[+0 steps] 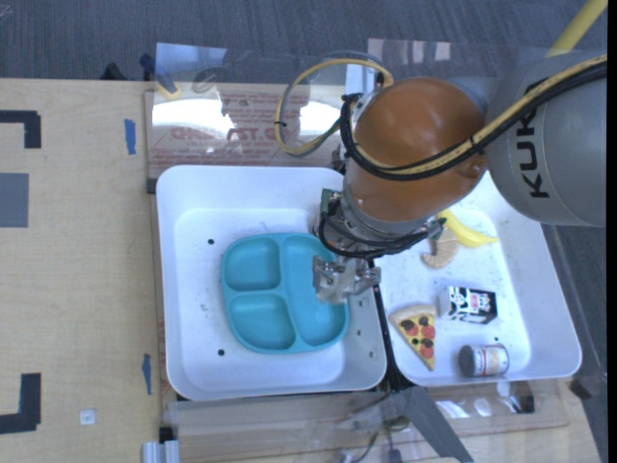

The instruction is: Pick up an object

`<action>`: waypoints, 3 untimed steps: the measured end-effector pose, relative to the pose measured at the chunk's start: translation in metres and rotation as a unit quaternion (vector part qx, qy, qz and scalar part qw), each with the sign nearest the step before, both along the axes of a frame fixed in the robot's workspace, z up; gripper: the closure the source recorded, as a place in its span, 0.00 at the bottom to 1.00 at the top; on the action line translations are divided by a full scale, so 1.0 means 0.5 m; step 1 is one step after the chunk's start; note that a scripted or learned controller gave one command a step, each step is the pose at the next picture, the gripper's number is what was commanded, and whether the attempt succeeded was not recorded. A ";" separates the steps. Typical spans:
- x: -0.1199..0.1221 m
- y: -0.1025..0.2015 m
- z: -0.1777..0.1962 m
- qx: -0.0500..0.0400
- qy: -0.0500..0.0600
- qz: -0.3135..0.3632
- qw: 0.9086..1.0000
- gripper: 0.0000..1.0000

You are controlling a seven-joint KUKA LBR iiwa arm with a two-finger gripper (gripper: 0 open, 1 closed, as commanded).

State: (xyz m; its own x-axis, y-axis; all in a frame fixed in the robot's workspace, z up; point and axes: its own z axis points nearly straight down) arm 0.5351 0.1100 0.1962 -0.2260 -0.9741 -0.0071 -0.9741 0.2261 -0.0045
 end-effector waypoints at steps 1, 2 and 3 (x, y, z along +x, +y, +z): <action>-0.114 0.147 -0.012 0.000 0.003 -0.065 0.998 1.00; -0.110 0.215 0.071 0.002 0.000 -0.191 0.982 1.00; -0.110 0.215 0.096 0.000 -0.001 0.064 0.998 1.00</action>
